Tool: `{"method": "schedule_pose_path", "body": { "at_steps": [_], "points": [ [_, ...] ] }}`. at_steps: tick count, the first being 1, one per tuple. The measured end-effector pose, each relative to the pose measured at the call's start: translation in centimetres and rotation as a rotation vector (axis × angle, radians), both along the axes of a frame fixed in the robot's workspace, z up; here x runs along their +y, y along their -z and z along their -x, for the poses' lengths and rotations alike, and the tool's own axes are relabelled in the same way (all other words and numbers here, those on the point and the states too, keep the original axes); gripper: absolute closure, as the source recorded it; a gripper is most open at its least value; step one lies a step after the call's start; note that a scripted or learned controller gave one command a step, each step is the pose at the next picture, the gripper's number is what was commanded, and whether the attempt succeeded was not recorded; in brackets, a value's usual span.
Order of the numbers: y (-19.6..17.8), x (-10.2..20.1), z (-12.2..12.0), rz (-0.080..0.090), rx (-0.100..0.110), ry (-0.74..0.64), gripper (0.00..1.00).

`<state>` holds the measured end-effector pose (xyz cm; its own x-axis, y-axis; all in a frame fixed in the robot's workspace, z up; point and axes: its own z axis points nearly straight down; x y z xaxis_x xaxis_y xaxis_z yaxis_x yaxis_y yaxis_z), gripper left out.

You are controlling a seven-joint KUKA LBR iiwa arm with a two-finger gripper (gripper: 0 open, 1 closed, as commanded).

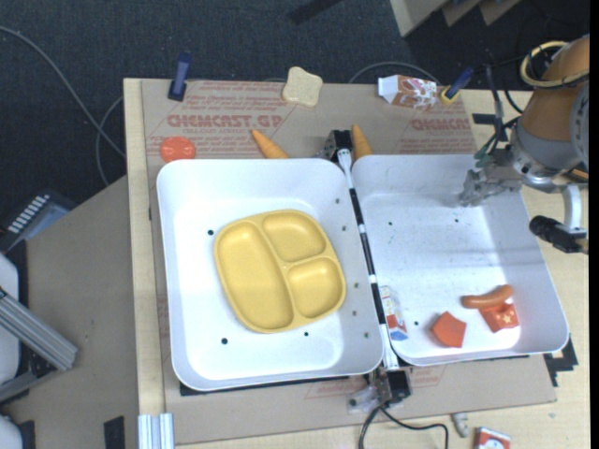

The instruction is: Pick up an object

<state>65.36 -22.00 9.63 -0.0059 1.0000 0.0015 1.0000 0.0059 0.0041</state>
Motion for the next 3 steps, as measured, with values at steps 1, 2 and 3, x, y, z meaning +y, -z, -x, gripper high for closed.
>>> {"method": "schedule_pose_path", "body": {
  "at_steps": [1,2,3],
  "points": [
    [-1.0,0.0,-0.1,0.002,-0.002,-0.001,1.0],
    [-2.1,0.0,-0.1,0.004,-0.005,-0.002,1.0],
    [-3.1,0.0,-0.2,0.006,-0.008,-0.003,1.0]
  ]
}}
